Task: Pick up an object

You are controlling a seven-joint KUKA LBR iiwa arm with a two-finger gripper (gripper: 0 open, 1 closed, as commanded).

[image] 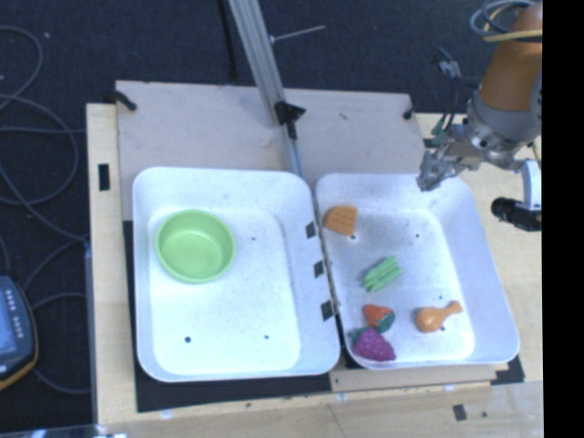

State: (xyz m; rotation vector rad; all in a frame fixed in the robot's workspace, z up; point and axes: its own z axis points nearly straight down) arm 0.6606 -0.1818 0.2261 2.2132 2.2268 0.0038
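A pale wooden bench (228,117) stands on dark floor (55,26) strewn with cables (27,181).

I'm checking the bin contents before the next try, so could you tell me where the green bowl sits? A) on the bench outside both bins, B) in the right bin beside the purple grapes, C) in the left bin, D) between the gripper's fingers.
C: the green bowl sits in the left bin, toward its left side, apart from the toys in the right bin.
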